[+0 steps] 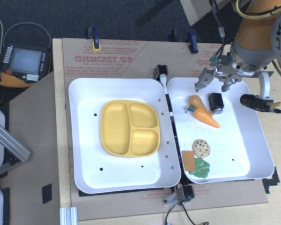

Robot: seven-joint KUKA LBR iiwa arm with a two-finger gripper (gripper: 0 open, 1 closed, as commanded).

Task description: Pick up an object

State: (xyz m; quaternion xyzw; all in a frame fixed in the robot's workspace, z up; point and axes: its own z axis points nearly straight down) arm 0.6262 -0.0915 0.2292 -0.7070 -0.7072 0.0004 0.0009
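Pincer [217, 82] spread — above carrot [203, 112], black block [216, 102].

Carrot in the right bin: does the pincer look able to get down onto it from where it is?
Probably yes. The pincer hangs open above the bin's far end; the carrot lies uncovered just nearer, with only a small black block beside it.
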